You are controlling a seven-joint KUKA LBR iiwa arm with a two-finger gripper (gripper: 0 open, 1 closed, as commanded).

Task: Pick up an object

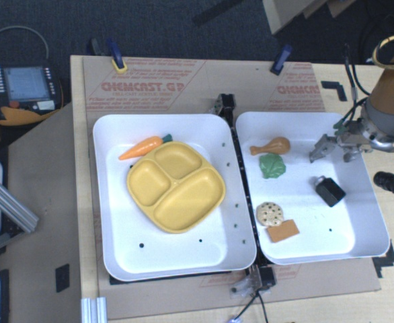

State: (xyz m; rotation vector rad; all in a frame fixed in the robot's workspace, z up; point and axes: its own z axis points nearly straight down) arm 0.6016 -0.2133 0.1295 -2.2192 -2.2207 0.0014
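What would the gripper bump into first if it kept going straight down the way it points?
Probably the bare white floor of the right bin. The gripper hangs over it, and the black block seems slightly nearer the camera, though depth is unclear.

1. The arm (pixel 388 93) reaches in from the right, its orange band above the grey wrist.
2. The gripper (pixel 337 150) hangs at the wrist's left, pointing left and downward.
3. Its jaws stand spread apart, with nothing between them.

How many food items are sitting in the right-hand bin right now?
4. A drumstick near the back, green broccoli just in front of it, a cookie nearer the front, and an orange cracker touching the cookie's front edge. None looks hidden.
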